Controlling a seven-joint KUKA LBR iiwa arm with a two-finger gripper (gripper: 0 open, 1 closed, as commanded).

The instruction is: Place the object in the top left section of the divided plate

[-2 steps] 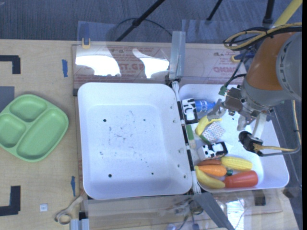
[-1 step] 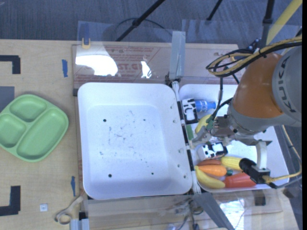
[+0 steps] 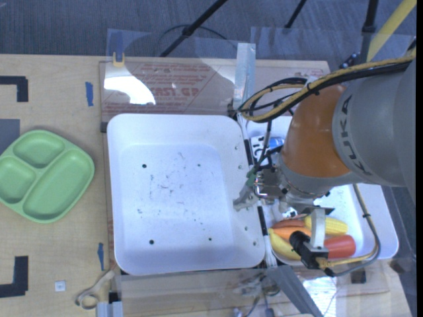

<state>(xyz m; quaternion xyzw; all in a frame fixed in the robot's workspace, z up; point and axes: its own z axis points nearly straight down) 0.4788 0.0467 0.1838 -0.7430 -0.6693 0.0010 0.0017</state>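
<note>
We're looking down on the bench (image 3: 53,78) and the arm (image 3: 344,137) is hanging low over the right bin (image 3: 386,233), its grey and orange bulk covering most of it. What we can make out under the wrist is a small heap of toy food: a yellow piece that reads like corn (image 3: 330,226), a red piece (image 3: 337,245) just below it, and an orange sliver (image 3: 287,232) at the left of the pile. Which of these is the object for the plate, we can't tell. They look to us like light, hard, glossy plastic, so nothing fragile, but rounded and slick; we'd judge a pinch across the narrow middle of a long piece safer than at a tapered end, where it could squirt out. The claw (image 3: 254,193) sits near the wall between the two bins, and it's too tangled with cables and metal for us to tell how it stands or whether anything is in it. The left bin (image 3: 132,243) carries only specks and scuffs. Far to the left, well apart from all this, the green divided plate (image 3: 14,197) waits on the bench, its top left section (image 3: 38,149) bare. The pile's far side and the right bin's floor are hidden beneath the arm.
</note>
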